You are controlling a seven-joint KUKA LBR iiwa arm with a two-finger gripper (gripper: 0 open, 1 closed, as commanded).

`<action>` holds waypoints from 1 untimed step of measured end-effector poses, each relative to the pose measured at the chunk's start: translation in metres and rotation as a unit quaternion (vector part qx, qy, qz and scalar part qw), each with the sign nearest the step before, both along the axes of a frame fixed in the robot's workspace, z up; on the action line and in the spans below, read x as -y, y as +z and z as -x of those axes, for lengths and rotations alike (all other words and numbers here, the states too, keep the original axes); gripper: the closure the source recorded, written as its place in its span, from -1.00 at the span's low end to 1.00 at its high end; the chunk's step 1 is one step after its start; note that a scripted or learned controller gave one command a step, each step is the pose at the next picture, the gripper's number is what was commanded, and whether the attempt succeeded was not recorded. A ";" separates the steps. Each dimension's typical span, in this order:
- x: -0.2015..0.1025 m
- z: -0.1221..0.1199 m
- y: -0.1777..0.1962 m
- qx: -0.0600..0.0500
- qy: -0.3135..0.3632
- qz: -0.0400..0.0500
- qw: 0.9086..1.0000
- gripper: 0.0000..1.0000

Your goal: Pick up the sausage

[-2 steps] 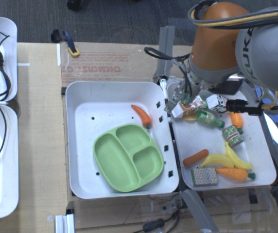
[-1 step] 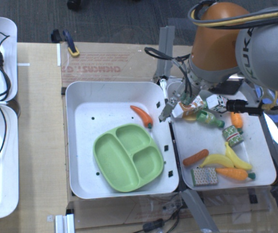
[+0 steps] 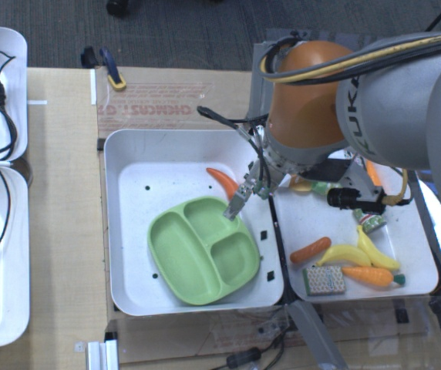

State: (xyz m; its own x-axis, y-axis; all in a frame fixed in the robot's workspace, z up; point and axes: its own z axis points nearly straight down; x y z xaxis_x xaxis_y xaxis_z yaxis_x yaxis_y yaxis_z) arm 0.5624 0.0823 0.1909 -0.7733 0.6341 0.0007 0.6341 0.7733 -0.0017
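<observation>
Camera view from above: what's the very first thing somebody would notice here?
Probably the big grey robot arm with its orange band, reaching in from the right, its gripper over the green divided plate in the left bin. Next, the bright toy food in the right bin: a red sausage, a yellow banana and an orange carrot.

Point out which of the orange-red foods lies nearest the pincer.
The chili-like piece in the left bin, just beside the pincer. The sausage and carrot lie in the right bin.

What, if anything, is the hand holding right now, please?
Nothing: the hand hovers over the green plate, while the sausage lies in the right bin.
</observation>
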 end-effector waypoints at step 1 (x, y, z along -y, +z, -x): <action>0.053 -0.013 0.000 0.001 -0.026 0.000 1.000 -1.00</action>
